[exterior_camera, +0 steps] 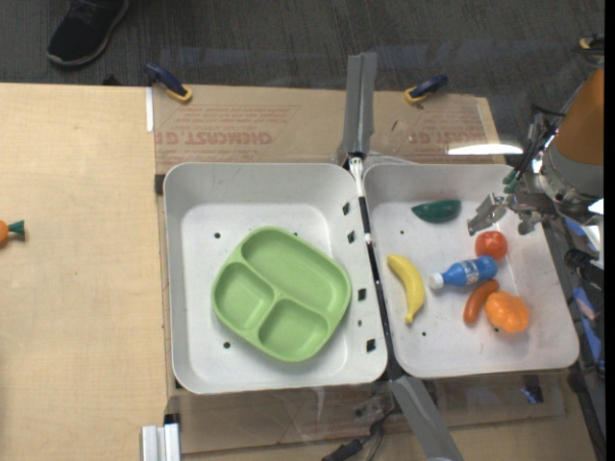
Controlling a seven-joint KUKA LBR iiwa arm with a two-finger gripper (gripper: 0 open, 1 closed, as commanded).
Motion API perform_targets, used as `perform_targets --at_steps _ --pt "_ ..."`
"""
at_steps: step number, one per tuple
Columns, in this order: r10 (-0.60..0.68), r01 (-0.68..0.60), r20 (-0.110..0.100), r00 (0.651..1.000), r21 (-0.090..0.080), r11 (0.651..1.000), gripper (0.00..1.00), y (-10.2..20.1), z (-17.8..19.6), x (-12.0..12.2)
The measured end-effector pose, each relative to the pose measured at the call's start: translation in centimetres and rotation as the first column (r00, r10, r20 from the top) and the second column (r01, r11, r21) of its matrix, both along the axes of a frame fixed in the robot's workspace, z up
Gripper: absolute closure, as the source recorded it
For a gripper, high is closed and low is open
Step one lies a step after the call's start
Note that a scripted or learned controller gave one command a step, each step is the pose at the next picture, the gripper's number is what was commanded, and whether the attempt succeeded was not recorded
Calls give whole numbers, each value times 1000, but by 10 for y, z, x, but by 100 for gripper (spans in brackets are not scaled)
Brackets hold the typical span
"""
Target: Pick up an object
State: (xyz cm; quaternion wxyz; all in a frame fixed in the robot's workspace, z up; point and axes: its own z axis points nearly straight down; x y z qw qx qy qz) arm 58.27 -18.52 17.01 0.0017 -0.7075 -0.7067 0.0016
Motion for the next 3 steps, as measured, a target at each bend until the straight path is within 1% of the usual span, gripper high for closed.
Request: perform_targets --at_steps 1,2,3 --pt "0 0 2 1000 0 1000 0 -6 -80 -1" --pt "-1 1 0 1000 0 1000 100 -6 -73 -1" --pt "3 -3 1 1000 -1 1000 100 82 19 -4"
